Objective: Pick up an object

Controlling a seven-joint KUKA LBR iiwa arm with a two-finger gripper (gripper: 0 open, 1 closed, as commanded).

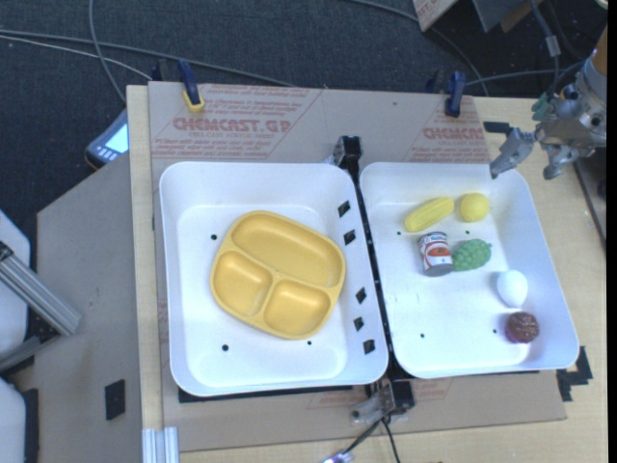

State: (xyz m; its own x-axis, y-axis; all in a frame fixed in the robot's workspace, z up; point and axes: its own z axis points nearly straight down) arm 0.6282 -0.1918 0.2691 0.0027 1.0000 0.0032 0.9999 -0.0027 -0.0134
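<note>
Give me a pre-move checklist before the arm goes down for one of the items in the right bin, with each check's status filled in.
1. Gripper above the right bin's top right corner, holding nothing: ok.
2. Fingers spread for a grasp: ok, they look apart.
3. Targets in the right bin: ok; corn, lemon, can, green grapes, egg, dark red fruit.
4. Free room around the target: egg and dark red fruit ok; can and green grapes touch, not ok.
5. Yellow plate in the left bin, away from the path: ok.
</note>
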